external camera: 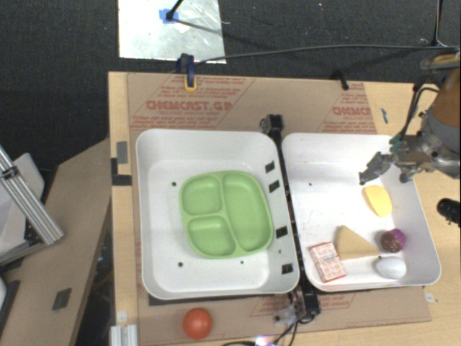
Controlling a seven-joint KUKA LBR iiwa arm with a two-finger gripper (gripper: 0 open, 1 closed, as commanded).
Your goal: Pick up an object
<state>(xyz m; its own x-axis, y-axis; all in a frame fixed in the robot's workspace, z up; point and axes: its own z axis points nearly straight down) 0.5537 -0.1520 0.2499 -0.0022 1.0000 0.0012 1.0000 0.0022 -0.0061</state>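
Camera view had me reaching in from the right, my tool [377, 167] hanging over the far right part of the right bin [317, 164], just beyond the yellow object [378, 200]. Whether its tips were spread or closed I could not tell from that slant, and nothing showed between them, so I judged the pick not yet made.

To do the step well, I reckoned the yellow object was the natural target: nearest to the tool, and lying apart from its neighbours. The descent would have wanted to come straight down with the tips astride its narrower width (it looked smooth and rounded, so an off-centre pinch could have squirted it sideways toward the bin wall).

Going near to far: an orange ball [197, 323] sat on the desk [130, 316] outside both bins, at the front edge. Inside the right bin, along its near wall, lay a red-and-white packet [326, 260], a tan wedge [354, 244] just beside it, a white egg-shaped thing [390, 267] and a small purple object [392, 240] close above that. These four crowded together, a poorer choice for a clean grasp. The yellow object lay farther back, by the right wall.

The left bin [166, 164] held a green divided tray [225, 213] near its middle, its compartments bare as far as I could see.
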